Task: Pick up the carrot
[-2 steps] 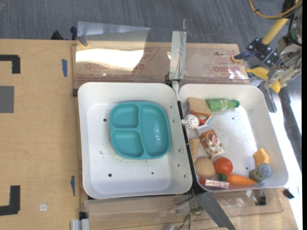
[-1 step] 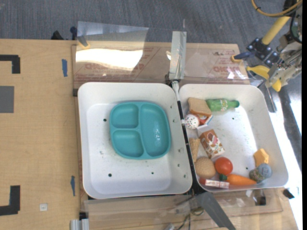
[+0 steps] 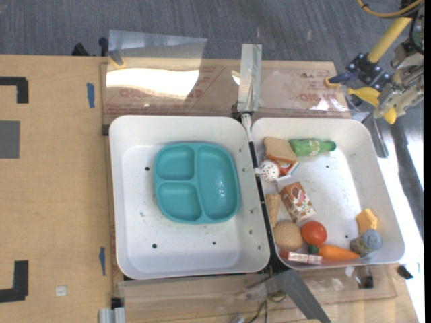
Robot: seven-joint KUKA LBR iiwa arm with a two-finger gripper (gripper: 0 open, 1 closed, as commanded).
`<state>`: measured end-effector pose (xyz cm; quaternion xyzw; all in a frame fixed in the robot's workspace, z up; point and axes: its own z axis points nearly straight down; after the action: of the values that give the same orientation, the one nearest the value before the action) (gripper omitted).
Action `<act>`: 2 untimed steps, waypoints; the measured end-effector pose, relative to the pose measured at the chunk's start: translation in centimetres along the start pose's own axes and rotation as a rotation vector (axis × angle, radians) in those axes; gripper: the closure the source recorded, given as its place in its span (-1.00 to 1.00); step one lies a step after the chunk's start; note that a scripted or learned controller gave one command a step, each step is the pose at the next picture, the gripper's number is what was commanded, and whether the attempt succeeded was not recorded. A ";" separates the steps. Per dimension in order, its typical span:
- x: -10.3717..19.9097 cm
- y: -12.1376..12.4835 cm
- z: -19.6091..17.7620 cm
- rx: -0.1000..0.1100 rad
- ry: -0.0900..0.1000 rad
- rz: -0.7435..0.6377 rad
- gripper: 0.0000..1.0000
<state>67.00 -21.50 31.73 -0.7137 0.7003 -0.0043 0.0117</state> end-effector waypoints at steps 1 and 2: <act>0.5 0.2 -1.5 -0.016 0.005 -0.293 1.00; 0.3 0.0 -2.6 -0.008 0.002 -0.290 1.00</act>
<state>66.95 -21.83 34.34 -0.8075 0.5897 -0.0037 0.0075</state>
